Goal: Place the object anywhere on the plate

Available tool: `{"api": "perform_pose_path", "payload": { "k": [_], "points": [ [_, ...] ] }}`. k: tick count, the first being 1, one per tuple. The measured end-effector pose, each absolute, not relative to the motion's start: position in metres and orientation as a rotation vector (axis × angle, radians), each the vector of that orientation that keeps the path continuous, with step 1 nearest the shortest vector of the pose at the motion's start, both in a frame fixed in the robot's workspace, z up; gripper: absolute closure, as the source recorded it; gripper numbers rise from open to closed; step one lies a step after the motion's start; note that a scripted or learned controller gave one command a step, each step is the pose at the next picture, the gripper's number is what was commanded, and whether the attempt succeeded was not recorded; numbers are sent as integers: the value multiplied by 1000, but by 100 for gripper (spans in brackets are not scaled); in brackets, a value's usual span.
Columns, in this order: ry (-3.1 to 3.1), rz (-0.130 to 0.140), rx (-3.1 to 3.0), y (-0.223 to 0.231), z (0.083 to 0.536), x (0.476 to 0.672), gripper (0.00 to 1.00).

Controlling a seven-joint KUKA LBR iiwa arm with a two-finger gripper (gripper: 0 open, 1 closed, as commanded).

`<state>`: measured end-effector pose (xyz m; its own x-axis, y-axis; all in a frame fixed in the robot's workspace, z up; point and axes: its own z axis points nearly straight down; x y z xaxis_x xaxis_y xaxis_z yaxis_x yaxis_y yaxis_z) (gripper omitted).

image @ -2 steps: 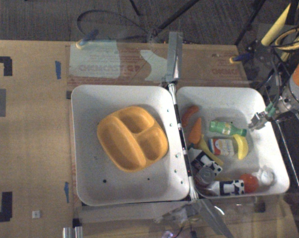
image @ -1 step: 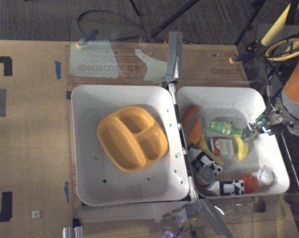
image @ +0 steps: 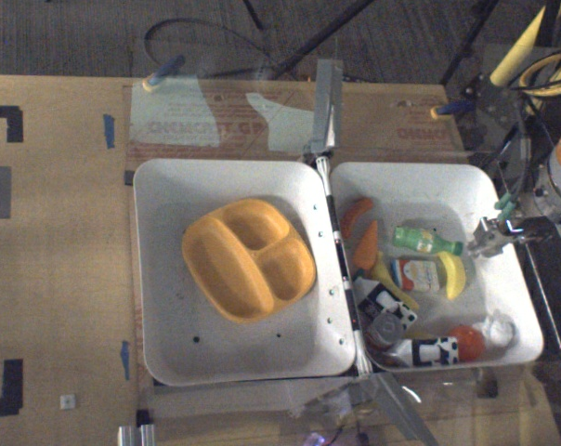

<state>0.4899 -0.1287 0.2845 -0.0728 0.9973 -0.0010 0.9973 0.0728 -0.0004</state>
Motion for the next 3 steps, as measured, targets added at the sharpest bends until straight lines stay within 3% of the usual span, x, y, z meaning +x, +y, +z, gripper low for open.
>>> {"api": "perform_pose_path", "payload": {
  "k": [1, 2, 3],
  "points": [
    [2497, -1, 1906, -47, 253, 556, 100],
    [2757, 1, 1502, -11, 233, 605, 100],
    [2990, 1, 965, 35, 225, 610, 100]
  ]
}}
